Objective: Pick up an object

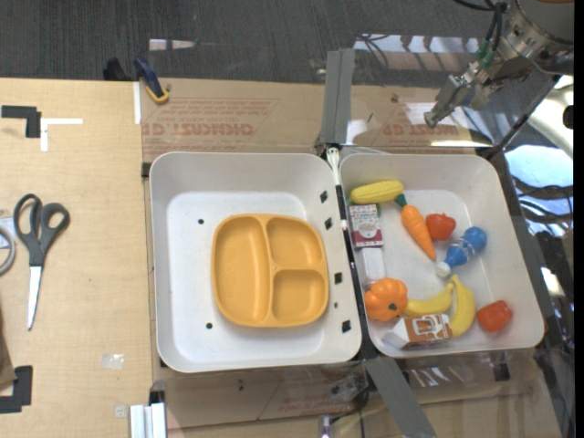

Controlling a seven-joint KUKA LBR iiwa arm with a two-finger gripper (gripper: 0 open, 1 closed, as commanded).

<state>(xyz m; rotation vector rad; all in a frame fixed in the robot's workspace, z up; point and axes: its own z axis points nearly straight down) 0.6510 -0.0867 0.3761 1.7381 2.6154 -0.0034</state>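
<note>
Several toy foods in the right bin (pixel 493 203): carrot (pixel 419 231) lying slantwise, leafy end toward upper left, tip toward lower right; corn cob (pixel 376 192) lying nearly crosswise just above it; banana (pixel 453 305) curved along the near side. Yellow tray (pixel 270 270) resting in the left bin (pixel 178 272). Gripper (pixel 453 99) beyond the right bin's far rim, apart from everything; spread or closed, cannot tell.

The arm (pixel 538 7) is cut off by the top and right edges. The gripper (pixel 447 103) is too small to read. The print on the small carton (pixel 427 330) is too blurred to read.
</note>
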